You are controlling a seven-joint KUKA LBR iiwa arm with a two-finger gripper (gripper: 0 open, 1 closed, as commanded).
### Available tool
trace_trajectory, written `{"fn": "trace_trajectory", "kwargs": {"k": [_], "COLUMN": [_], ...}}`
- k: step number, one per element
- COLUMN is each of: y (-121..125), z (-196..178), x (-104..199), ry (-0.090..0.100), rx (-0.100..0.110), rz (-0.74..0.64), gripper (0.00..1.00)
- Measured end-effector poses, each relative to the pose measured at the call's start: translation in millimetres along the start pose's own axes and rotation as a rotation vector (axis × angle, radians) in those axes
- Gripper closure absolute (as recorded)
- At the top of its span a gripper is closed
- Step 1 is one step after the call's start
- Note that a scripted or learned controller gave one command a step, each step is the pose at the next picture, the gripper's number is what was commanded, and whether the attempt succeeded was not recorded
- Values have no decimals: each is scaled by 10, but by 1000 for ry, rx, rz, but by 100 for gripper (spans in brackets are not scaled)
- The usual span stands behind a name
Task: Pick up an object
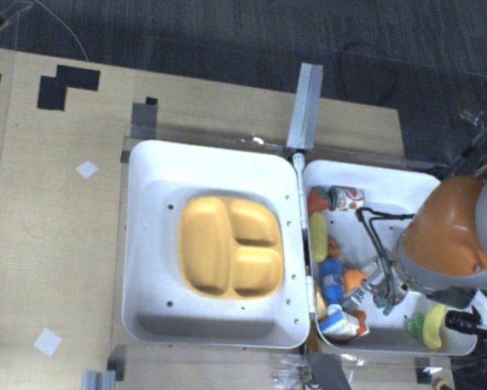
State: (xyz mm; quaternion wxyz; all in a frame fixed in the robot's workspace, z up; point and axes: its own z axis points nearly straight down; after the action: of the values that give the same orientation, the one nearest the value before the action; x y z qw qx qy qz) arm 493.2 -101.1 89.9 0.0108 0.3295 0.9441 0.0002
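Objects (335, 280) crowd the right bin's left edge beside the tool (386, 291), grip state unclear

2 bins sit side by side on my bench (42, 239). In the left bin (154, 190) lies a divided tray (230, 246), about central. The right bin (398, 189) holds a cluster of small objects along its left wall: a small bottle (344, 198) at the back, a corn cob (317, 236) in front of it, a crumpled packet (342, 323) nearest the front. My gripper (381, 294) reaches in just right of that cluster.
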Motion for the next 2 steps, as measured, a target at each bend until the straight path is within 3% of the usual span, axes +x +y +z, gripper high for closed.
{"fn": "trace_trajectory", "kwargs": {"k": [1, 2], "y": [171, 198], "z": [27, -94], "x": [-685, -709], "ry": [5, -2], "rx": [-1, -5], "rz": [68, 59], "gripper": [0, 100]}}
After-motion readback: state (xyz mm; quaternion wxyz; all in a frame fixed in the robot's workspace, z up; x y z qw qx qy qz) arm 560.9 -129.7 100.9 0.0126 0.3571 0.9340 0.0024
